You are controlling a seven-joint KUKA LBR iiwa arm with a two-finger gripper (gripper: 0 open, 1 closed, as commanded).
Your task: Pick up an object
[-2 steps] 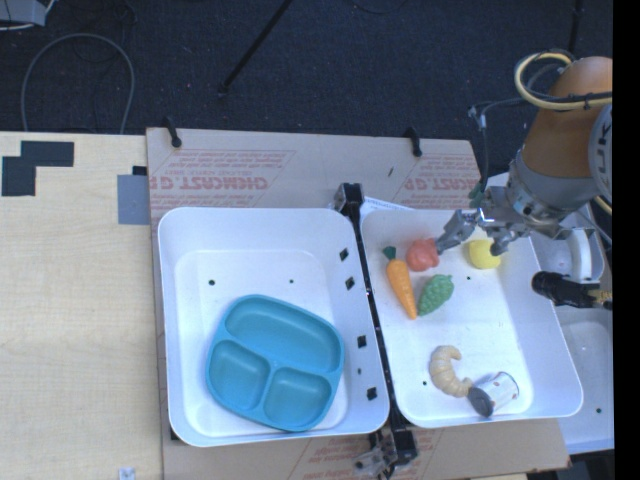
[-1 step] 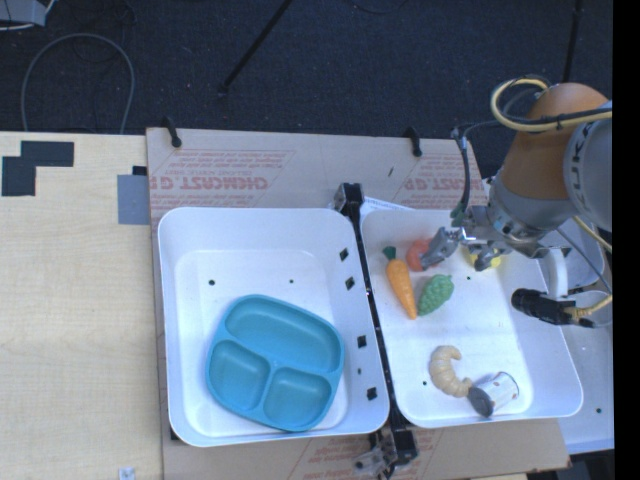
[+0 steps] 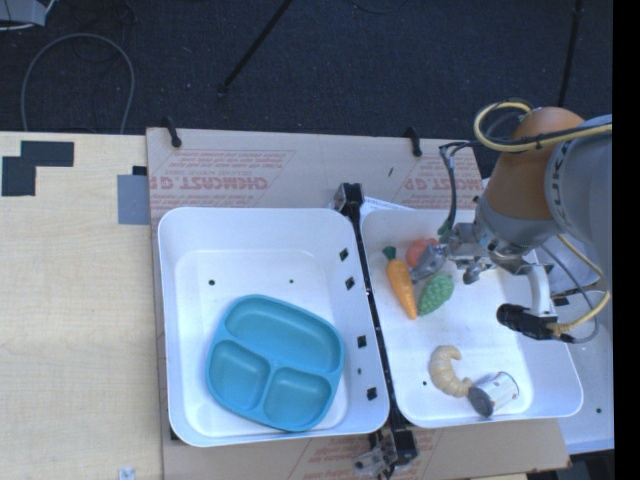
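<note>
Worktop (image 3: 80,298): pale wood at left, cardboard sheet under two shallow white bins set side by side.

Left bin (image 3: 190,238): held one blue divided plate (image 3: 275,361), three compartments, lying flat toward the near right part of the floor.

Right bin (image 3: 540,368): held the loose items.
- Toy carrot (image 3: 402,287), orange with a green top, lying lengthwise near the bin's left wall, top pointing away.
- Green bumpy toy vegetable (image 3: 435,294), touching the carrot's right side.
- Small red-orange piece (image 3: 418,251), kind not told, just beyond the green item, partly hidden by the tool.
- Cream croissant-shaped toy (image 3: 449,370), curved, toward the near side of the bin.
- Small clear cup (image 3: 494,392) with a dark end, tipped on its side, just right of the croissant toy.

Tool (image 3: 433,261): reached in from the right over the far part of the right bin, on a grey arm (image 3: 590,183) with an orange band (image 3: 530,173). Tip seen directly above the carrot, green vegetable and red-orange piece, at their far ends. Nothing discernibly gripped; released or clenched could not be told. Croissant toy and cup well apart from the tool, nearer the front wall.
</note>
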